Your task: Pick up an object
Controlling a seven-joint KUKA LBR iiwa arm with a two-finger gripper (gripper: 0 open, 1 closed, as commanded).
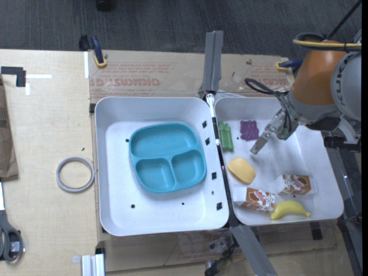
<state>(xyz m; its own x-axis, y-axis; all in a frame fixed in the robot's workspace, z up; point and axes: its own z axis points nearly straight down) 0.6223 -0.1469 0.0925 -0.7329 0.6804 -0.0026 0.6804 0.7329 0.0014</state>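
Camera view from above puts my gripper point(257, 147) low inside the right bin point(322, 177), reaching in from the right under the grey arm point(322, 79) with its orange band. I see the fingers drawn close together with nothing between them, their tips over bare white floor. Nothing is picked up.

Around the tips I count the candidates. A purple grape bunch point(249, 130) lies just up and left of the gripper, apart from it. A green vegetable piece point(225, 137) sits along the bin's left wall. A yellow rounded food toy point(241, 169) lies just below the fingertips, near but not touching as far as I can tell. Further toward the near edge are two small printed packets, one point(258, 199) at the left and one point(295, 184) to the right, and a banana point(289, 210) lies beside the near rim.

My left bin point(115, 211) holds a blue divided plate point(167, 157). Out on the bench point(46, 114) a grey ring point(75, 173) lies left of that bin, and scissors point(10, 237) rest at the near left edge.
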